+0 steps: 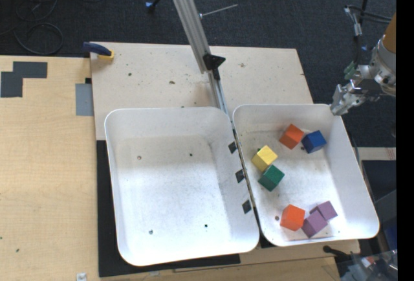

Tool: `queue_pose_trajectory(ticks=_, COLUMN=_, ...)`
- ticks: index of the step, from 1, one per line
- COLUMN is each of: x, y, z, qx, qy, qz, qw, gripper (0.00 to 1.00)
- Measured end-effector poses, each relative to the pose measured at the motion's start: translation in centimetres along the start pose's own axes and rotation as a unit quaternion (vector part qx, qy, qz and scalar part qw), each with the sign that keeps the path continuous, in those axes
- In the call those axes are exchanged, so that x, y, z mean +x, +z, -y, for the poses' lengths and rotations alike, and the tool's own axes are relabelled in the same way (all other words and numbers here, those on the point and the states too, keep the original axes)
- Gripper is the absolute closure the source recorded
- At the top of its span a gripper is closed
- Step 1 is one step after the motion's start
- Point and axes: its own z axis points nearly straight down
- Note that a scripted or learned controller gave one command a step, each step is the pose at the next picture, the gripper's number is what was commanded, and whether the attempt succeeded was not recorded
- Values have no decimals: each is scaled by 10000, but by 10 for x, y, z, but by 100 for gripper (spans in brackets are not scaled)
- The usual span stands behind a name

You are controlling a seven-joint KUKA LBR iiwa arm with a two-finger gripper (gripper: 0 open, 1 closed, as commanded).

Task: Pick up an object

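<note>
1. I saw the grey two-finger gripper at the right edge of my view, hanging just outside the far right corner of the right-hand shallow white plastic bin. From this angle I could not tell how it stood, and nothing was visibly in its grasp.
2. Seven small cubes lay in that bin. Near its far edge, an orange cube sat touching or nearly touching a blue cube.
3. Toward the bin's left edge, a yellow cube rested against a green cube just nearer me.
4. By the near edge, a second orange cube sat beside two purple cubes, which touched each other.
5. The left-hand shallow white plastic bin adjoined the right one along their shared edge.
6. A slanted ribbed aluminium rail rose from behind the bins.
</note>
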Motion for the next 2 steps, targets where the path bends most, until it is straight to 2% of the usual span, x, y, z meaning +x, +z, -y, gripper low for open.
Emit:
queue_pose_trajectory(ticks=1, x=54, y=11, z=23, qx=34, qy=-3, qz=-19, qw=10000, gripper=100)
queue_pose_trajectory(ticks=2, x=99, y=10, z=33, qx=30, qy=-2, qz=-19, qw=10000, gripper=100)
